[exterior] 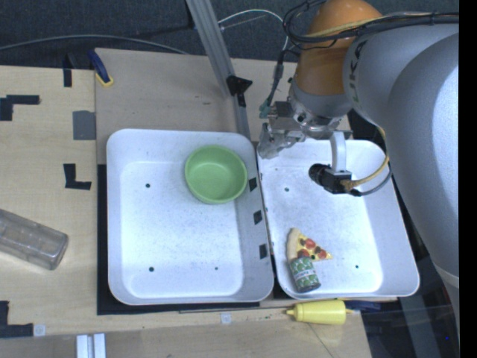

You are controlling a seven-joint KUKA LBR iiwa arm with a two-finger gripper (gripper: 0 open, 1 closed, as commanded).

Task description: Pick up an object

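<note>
A green bowl (215, 173) sits in the left bin (134, 222), near its far right corner. In the right bin (373, 230) a toy pizza slice (308, 245) lies near the front left, with a small green can (304, 274) touching its near end. My gripper (273, 145) hangs over the far left corner of the right bin, just above the divider between the bins. It is a little right of the bowl and well behind the pizza slice and can. Nothing can be seen held in it.
A yellow bottle (320, 312) lies on the bench in front of the right bin. A clear plastic tumbler (30, 239) lies on the bench at far left. A slanted metal pole (212, 39) rises behind the bins. The arm's bulk (417, 103) overhangs the right bin's far right.
</note>
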